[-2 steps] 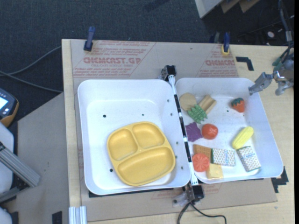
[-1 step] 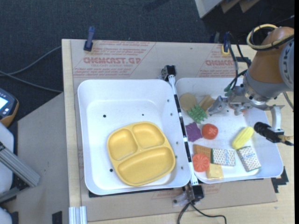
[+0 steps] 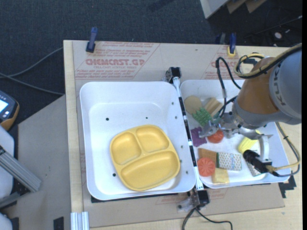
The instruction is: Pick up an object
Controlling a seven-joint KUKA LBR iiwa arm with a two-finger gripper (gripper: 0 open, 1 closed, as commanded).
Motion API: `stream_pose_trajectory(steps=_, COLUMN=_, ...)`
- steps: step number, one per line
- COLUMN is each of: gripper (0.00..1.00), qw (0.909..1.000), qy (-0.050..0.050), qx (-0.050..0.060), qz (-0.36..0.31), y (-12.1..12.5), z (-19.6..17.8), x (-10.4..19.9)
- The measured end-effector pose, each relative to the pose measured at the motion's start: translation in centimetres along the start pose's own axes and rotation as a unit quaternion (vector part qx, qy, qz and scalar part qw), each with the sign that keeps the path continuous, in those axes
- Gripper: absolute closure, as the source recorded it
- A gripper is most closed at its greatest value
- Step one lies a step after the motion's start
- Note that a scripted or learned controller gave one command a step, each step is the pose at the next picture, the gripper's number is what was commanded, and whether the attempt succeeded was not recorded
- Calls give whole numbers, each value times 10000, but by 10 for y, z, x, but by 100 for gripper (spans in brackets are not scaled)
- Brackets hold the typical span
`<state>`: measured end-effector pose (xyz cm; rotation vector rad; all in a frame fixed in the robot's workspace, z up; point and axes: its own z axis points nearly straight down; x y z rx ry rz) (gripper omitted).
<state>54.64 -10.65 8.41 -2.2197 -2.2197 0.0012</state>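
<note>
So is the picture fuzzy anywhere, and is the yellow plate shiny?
In the camera view, the yellow plate looks sharp with soft shine on its ridges; the white bin is bright and evenly lit; the arm at the right looks a bit blurred.

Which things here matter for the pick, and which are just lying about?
For the job:
gripper
right bin with its toys: green piece, purple piece, orange round piece

Lying about:
left bin
yellow divided tray
</note>
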Motion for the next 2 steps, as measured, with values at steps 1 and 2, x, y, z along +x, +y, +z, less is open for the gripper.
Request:
stream_pose_trajectory(steps=1, gripper=100, qw=10000, qy=-10, qx=-38, qz=5, y=2, z=-12, x=-1)
stream_pose_trajectory(steps=2, gripper=100, qw=10000, qy=20, qx=-69, qz=-59, y=23, z=-110, x=102)
